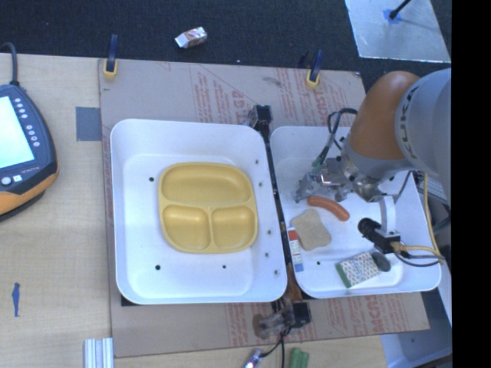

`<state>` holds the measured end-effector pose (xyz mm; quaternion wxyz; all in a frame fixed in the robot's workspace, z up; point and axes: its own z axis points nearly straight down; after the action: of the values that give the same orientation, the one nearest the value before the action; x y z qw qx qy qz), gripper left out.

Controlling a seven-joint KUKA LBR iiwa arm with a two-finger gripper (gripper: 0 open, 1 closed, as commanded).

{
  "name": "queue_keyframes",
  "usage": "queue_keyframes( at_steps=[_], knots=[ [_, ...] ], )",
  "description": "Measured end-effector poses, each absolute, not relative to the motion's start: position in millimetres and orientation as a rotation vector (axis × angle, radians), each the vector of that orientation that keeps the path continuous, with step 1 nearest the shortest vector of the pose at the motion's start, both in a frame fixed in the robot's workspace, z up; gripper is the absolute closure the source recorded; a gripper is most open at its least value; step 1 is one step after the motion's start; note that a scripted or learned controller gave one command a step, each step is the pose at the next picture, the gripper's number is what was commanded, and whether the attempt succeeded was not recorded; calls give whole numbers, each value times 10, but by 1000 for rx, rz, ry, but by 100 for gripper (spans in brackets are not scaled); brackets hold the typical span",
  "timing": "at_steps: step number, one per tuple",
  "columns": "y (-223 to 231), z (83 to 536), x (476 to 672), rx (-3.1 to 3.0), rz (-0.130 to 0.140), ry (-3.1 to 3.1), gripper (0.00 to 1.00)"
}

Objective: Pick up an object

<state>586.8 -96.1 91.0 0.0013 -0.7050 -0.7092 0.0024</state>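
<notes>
Camera view: sausage (328,207) lies in the right bin (301,153), near its middle, slanting from upper left to lower right. It is a short orange-red cylinder with rounded ends and a smooth, slightly glossy skin, and looks like a plastic toy.

Gripper (326,184) is metal and sits just above the sausage's upper-left end, hanging off the grey arm (430,121) with its orange band. Cannot tell whether it is apart or together, or whether it touches the sausage.

Bread-shaped piece (311,229) is tan, flat, matte and round-cornered. It lies just below the sausage, and contact is unclear. Packet (357,270) is a flat rectangle with a green-and-white speckled print, lying tilted near the bin's lower edge. Small strip (294,250) in red, white and blue lies along the bin's left wall.

Left bin (138,271) is white, shallow and round-cornered, made of smooth plastic with small dark holes. It holds a yellow divided plate (207,205) with three compartments, one wide and two smaller.

Both bins rest on a brown cardboard sheet (192,90) over a pale wooden bench (54,267).
</notes>
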Motion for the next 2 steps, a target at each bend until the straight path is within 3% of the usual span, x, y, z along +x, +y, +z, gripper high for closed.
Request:
queue_keyframes(
  at_steps=[1, 2],
  knots=[
    [-1040, 919, 5885, -2216, 5, -2229, 0],
    [-972, 915, 5756, -2215, 7, -2224, 0]
  ],
)
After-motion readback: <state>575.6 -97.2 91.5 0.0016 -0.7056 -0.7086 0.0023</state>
